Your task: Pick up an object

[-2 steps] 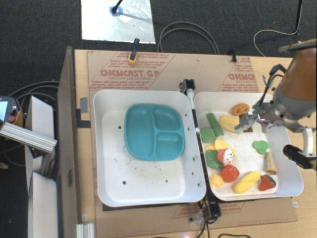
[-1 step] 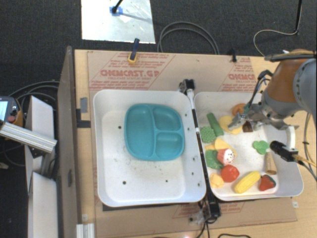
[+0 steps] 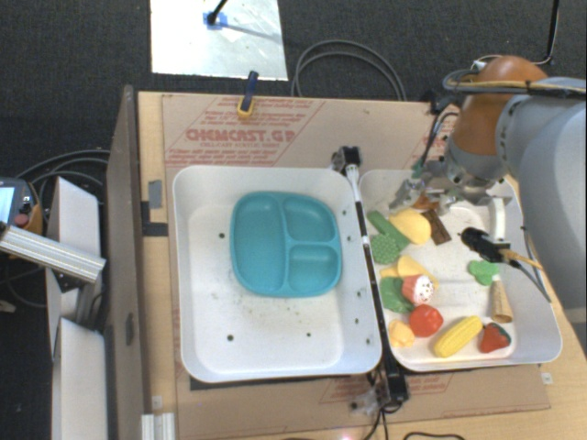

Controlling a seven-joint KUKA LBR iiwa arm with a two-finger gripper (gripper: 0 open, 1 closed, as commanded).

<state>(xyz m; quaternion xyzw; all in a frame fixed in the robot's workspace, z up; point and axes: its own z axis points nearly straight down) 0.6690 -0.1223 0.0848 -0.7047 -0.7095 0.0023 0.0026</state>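
Toy food pieces lie heaped in the right bin (image 3: 541, 342), with the gripper (image 3: 424, 193) low over the bin's far end.

Just beneath the gripper sits a yellow lemon-like piece (image 3: 412, 226) beside a green waffle-textured piece (image 3: 387, 239); whether the fingers are open or closed on anything cannot be told, since the metal parts blur together there. Nearer the camera lie a red tomato (image 3: 425, 319), a corn cob (image 3: 457, 335), a strawberry (image 3: 494, 337) and a white-and-red speckled piece (image 3: 421, 289), close together. The left bin (image 3: 197, 273) holds a teal divided plate (image 3: 284, 244), lying flat near its middle. The grey arm (image 3: 541, 145) with its orange band (image 3: 481, 122) enters from the right.
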